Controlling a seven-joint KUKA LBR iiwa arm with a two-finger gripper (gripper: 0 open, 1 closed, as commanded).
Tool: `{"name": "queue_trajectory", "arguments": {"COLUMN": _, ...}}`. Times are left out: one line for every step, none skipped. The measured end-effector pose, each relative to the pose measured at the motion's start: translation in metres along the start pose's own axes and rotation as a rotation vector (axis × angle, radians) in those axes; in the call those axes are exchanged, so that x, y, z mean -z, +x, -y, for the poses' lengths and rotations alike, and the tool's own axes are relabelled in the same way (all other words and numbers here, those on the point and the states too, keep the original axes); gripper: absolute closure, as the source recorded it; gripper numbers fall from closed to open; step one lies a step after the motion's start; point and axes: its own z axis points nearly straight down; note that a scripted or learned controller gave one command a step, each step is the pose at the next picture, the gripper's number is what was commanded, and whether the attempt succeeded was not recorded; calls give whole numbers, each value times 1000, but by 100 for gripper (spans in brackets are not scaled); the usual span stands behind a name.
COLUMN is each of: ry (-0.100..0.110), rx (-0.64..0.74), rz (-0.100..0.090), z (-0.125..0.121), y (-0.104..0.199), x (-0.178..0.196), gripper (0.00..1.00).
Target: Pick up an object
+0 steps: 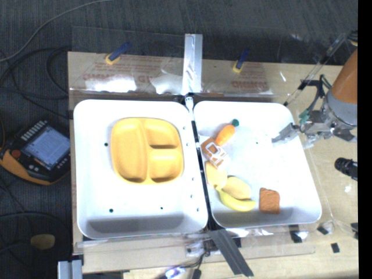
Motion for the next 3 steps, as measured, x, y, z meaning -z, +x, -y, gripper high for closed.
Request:
{"name": "queue_trajectory", "arguments": {"ry": 0, "rx": 248, "rz": 2, "z": -45, "y": 54, "x": -33, "gripper": 0}}
{"name": "queue_trajectory", "arguments": {"ry": 0, "rx": 292, "rz": 2, "z": -107, "y": 103, "x": -92, "gripper": 0}}
{"name": "queue_trajectory", "arguments": {"ry": -7, "rx": 448, "rz": 9, "z": -102, "y": 115, "x": -115, "gripper": 0}}
